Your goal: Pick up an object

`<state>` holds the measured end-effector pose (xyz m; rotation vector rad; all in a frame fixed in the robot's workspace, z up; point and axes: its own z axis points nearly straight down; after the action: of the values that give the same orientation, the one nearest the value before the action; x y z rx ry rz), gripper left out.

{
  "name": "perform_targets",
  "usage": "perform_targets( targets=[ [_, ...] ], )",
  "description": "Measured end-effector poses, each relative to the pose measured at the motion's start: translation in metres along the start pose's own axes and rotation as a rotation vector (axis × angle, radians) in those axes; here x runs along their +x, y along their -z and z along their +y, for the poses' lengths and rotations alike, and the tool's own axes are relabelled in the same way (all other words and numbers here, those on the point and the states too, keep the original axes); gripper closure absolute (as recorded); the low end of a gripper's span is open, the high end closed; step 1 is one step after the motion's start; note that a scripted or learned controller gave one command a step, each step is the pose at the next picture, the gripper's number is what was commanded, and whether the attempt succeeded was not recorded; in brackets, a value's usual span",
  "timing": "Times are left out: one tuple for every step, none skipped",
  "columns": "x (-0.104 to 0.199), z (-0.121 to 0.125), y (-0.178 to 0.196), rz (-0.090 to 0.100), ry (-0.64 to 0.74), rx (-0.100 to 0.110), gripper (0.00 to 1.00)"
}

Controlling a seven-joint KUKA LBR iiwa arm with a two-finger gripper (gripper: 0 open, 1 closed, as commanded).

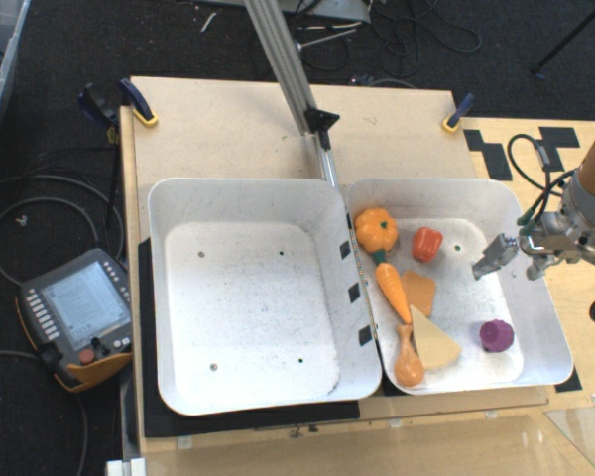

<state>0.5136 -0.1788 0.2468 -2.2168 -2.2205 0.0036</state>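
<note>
Purple ball (496, 335) lies below tool (508, 254), seemingly apart, in right bin (545, 350).

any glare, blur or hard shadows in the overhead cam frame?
Camera view: lighting even and soft, no strong glare on the white bins; faint shadows under the purple object and gripper; overall slightly soft focus, low resolution; gripper finger detail too blurred to read.

Pale wooden worktop (238, 132) is carrying two shallow white bins sitting side by side, edges touching: left bin (169, 296) and right bin (545, 315). Black mat (151, 419) is showing under the left bin's front edge. Yellow-tipped clamps are gripping the worktop's back corners, one left (139, 107), one right (456, 115).
</note>
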Motion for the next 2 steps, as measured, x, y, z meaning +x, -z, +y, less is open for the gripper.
perform_targets(
  targets=[
    [0.0, 0.001, 0.002, -0.001, -0.001, -0.004, 0.0],
    [0.008, 0.0, -0.044, 0.0, -0.002, 0.0, 0.0]
  ],
)
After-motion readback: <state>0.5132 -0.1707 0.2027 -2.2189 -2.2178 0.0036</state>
